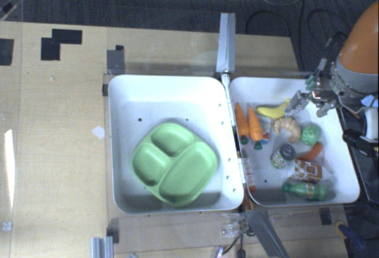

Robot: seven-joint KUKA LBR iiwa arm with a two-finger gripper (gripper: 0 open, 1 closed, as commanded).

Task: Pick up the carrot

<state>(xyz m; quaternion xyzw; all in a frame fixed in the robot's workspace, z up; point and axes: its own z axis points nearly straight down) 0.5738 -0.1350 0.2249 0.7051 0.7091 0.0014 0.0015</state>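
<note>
Two orange carrots lie side by side at the left edge of the right bin (pixel 349 192): a longer one (pixel 240 121) against the wall and a shorter one (pixel 254 124) with a green stem end next to it. My gripper (pixel 308 106) hangs over the bin's upper right part, well to the right of both carrots. It is open, one finger (pixel 294 103) reaching toward a yellow banana (pixel 272 112). Nothing is between the fingers. The grey arm with its orange band (pixel 362 41) enters from the right.
The right bin also holds a croissant (pixel 288 126), a green broccoli piece (pixel 310 134), a small can (pixel 283 156), a red sausage (pixel 311 152), a brown packet (pixel 308 172) and a green bottle (pixel 305 191). A green divided plate (pixel 174 162) lies in the left bin (pixel 124 109).
</note>
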